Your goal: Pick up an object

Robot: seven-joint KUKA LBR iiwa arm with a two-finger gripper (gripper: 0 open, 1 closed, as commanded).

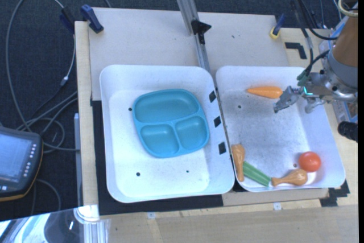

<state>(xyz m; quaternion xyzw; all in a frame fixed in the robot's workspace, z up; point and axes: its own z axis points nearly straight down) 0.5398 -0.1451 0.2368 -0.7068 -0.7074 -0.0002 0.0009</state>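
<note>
The left bin (pixel 114 122) held a blue divided plate (pixel 170 122). The right bin (pixel 333 139) held an orange carrot (pixel 264 91), a tomato (pixel 310 161), a green stick (pixel 254 173) and a drumstick (pixel 290 178). The gripper (pixel 297 98) hovered beside the carrot, fingers spread, holding nothing.

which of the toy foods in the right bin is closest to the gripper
The orange carrot near the bin's far edge, just left of the gripper. The tomato, drumstick and green piece lie along the near edge.
</note>
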